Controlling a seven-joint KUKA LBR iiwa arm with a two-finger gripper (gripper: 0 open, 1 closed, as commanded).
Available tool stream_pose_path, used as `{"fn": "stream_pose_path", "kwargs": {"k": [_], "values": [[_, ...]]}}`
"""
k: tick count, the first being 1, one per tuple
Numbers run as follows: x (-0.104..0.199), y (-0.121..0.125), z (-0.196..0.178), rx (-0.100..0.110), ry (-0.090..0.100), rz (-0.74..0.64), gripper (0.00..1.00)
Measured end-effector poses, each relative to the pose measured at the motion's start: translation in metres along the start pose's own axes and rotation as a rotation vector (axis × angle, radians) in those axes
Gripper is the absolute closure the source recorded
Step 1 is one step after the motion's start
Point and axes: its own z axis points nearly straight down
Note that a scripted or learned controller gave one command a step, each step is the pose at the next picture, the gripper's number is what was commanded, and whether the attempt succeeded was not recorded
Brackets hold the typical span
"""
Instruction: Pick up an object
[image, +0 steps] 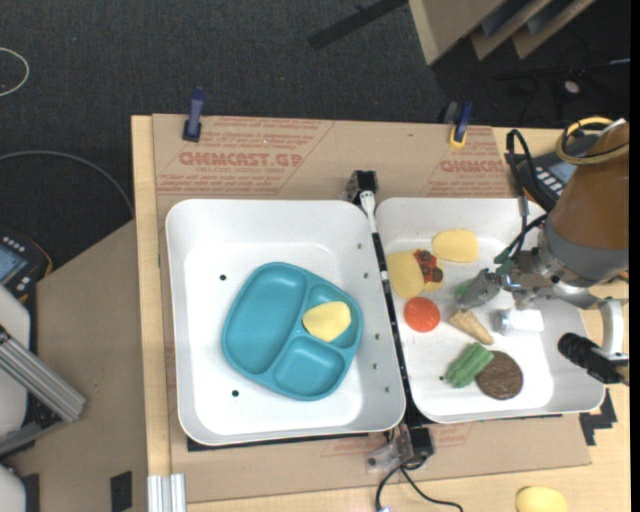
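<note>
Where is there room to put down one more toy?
The left bin has bare white floor all around the blue plate, widest along its top edge and left side. The right bin is crowded: play food fills its middle and the claw hangs there.

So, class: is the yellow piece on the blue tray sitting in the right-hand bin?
No. The blue tray with the yellow piece on it lies in the left bin.
</note>
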Motion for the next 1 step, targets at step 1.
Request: {"fn": "stream_pose_path", "kwargs": {"k": [1], "values": [[0.0173, -0.0409, -0.0917, -0.016, -0.004, -0.003, 0.0]]}}
